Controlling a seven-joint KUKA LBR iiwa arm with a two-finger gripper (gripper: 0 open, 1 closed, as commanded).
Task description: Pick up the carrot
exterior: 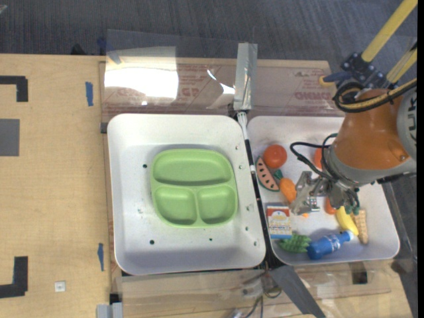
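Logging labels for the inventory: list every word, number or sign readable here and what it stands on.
Red print on the clear panel behind the bins: mirrored and blurred, not readable.
Small card box in the right bin: red and white label, print too small to read.
Nothing else carries readable text.

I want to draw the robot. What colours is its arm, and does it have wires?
The arm has a big orange band with grey above the wrist. Black cables loop around it. Its end effector is silvery grey metal.
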